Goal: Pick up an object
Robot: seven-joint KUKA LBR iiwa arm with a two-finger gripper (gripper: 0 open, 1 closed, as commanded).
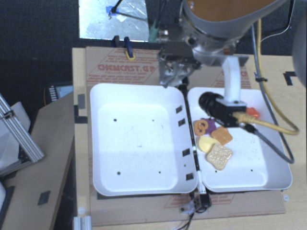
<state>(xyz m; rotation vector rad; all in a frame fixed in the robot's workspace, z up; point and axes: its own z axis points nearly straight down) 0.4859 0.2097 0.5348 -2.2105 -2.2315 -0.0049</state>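
Camera view from above has the arm (225,13) coming in from the upper right, its broad grey and orange body cut off by the top edge of the picture. The wrist points down and the gripper (175,78) hangs over the far rims of the two bins, about where they meet. It is a dark, blurred cluster of metal, and I cannot tell whether it is open or closed. Nothing can be seen held in it.

The left bin (103,128) spreads out below and to the left of the gripper. The right bin (268,171) lies below and to its right, and the things to pick up are there, nearer the camera than the gripper and well apart from it. They form a loose group close to the wall between the bins: a pretzel-shaped piece (201,126), a purple piece (211,124) touching it, an orange square cracker (222,135), a pale yellow piece (206,144) and a tan waffle biscuit (219,156). Farther right, a small orange piece (253,112) is partly covered by the robot's fittings, so its shape is unclear.
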